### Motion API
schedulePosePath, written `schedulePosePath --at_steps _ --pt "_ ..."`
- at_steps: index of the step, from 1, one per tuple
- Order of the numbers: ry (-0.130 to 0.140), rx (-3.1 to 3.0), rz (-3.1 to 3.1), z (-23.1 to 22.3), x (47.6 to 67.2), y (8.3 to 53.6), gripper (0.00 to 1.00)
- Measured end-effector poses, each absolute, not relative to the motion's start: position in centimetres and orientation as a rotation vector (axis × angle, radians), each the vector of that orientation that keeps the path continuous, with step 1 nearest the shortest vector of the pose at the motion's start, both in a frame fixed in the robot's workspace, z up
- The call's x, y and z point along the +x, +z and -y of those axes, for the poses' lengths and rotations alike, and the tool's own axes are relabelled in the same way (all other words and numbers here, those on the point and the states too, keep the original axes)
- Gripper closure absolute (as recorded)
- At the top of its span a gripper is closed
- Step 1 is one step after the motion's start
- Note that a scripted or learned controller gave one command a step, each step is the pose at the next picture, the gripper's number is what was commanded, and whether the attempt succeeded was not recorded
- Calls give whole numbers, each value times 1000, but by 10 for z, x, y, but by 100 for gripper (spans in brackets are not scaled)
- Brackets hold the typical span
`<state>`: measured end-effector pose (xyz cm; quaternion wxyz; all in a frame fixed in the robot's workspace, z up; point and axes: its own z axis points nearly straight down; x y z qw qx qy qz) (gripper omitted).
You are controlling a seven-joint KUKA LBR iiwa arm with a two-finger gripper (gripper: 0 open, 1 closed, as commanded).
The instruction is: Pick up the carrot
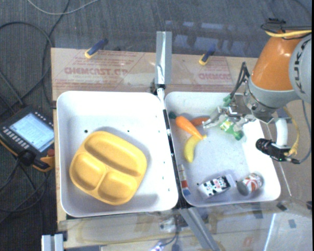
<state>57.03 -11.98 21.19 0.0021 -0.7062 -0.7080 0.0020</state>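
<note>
Two shallow white bins sit side by side on the bench, w/ a metal divider post rising btwn them at the far edge. Left bin (68, 140) holds a yellow compartment tray (109, 166), three sections, lying flat near the middle and slightly toward the near side. Right bin (272, 190) holds the rest of the items.

Carrot (189, 126) lies in the far-left part of the right bin, orange, angled w/ one end toward the divider and the other touching the top of the banana (190, 148). Banana curves down from there, just below the carrot. A small red-orange piece shows just right of the carrot; can't tell what it is.

Arm comes in from the right, orange band and grey wrist over the bin's far-right corner. Gripper (226, 118) hangs over the far part of the right bin, right of the carrot and apart from it. Can't tell whether it's open or closed; nothing visibly held. A green object (235, 129) lies just under/beside the gripper.

Near edge of the right bin: a black-and-white carton (215, 186) lying on its side, and a red-and-silver can (249, 183) just right of it, also tipped over.

Handheld control pendant (26, 135) w/ lit screen rests on the floor left of the bench, cables trailing.
</note>
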Motion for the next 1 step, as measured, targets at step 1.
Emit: schedulePosePath --at_steps 1 --pt "5 -2241 2201 98 596 92 0"
